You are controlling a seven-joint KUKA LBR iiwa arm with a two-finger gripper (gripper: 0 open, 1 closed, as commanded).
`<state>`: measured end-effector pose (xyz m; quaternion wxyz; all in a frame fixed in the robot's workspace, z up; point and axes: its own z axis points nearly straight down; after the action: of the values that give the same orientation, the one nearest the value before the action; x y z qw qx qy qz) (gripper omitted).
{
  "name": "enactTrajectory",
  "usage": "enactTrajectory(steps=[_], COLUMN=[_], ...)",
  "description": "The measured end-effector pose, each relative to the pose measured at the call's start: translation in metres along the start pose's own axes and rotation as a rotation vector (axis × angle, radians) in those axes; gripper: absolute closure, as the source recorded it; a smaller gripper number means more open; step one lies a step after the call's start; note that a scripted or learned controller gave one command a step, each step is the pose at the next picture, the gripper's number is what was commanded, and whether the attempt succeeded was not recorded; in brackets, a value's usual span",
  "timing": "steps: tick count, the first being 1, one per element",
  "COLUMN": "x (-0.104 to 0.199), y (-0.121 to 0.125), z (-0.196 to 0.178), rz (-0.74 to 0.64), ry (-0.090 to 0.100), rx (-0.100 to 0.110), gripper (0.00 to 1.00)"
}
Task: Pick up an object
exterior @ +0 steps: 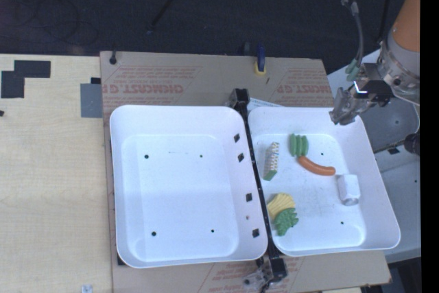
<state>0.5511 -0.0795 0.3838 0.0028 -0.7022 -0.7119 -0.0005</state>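
Right bin (384, 230) holds, left to right: toy corn cob (272, 161), yellow-green toy (282, 211), orange carrot (312, 160), white cylinder (348, 189). All look light and rigid; grasp the carrot mid-body. Gripper (342, 114) hovers near the bin's far corner, carrying nothing.

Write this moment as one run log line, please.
gripper: above right white bin far corner | orange sausage toy: in bin | nothing held

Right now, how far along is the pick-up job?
Nothing looks picked yet. The gripper sits over the right bin's far right corner. The orange carrot-like toy, green pods, corn cob, yellow and green toy and white cylinder all lie inside. Reaching, grasping and lifting remain.
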Motion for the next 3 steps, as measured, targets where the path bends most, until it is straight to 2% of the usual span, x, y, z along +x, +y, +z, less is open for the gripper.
enactTrajectory(steps=[1,2,3], x=[0.079,0.141,0.118], y=[0.041,0.037,-0.019], z=[0.042,0.013,0.04], rz=[0.005,0.007,0.014], ry=[-0.002,-0.003,-0.005], rx=[0.004,-0.003,0.005], gripper=[1.0,1.0,1.0])
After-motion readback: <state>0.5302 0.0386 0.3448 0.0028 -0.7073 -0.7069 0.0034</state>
